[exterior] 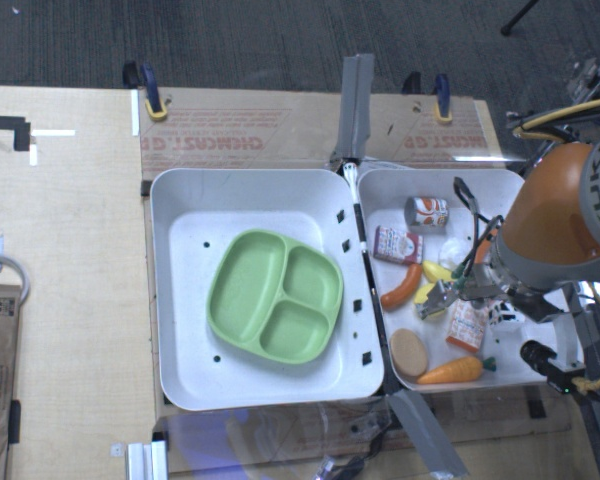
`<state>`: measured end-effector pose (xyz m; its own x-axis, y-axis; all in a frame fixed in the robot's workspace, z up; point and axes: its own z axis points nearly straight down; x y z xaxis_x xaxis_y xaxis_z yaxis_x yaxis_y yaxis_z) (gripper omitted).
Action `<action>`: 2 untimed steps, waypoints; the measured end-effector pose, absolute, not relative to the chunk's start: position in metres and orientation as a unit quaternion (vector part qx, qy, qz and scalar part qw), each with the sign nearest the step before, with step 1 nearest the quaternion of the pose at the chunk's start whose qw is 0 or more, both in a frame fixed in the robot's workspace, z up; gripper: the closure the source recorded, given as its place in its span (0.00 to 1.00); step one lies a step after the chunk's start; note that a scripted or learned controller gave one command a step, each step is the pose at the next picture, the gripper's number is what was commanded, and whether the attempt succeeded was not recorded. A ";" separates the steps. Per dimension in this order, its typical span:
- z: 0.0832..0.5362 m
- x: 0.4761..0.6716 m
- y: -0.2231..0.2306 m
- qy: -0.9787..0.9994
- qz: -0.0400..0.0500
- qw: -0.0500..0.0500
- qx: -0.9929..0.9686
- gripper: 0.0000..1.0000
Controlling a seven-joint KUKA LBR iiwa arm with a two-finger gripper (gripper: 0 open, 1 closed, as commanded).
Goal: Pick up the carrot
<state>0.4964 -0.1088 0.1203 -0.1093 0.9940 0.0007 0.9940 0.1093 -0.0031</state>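
The carrot (pixel 450 371), orange with a small green stub at its right end, lies flat along the front wall of the right bin (pixel 500 180). My gripper (pixel 437 299) hangs over the middle of that bin, a short way behind the carrot and slightly left of it. It sits close to a yellow item (pixel 435 271) and a red-and-white packet (pixel 466 326). Nothing of the carrot is in the gripper.
The right bin also holds a small can (pixel 427 211), a red carton (pixel 395 244), an orange-red sausage (pixel 402 285) and a round tan biscuit (pixel 409 352) just left of the carrot. In the left bin (pixel 180 298) lies a green divided plate (pixel 276 296).
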 end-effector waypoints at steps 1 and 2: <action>0.171 0.511 -0.173 -0.799 0.000 0.000 -0.602 0.00; 0.201 0.582 -0.136 -0.883 0.000 -0.001 -0.469 0.00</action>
<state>0.5818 -0.1363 0.2007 -0.5606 0.8281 -0.0022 0.8281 0.5606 0.0011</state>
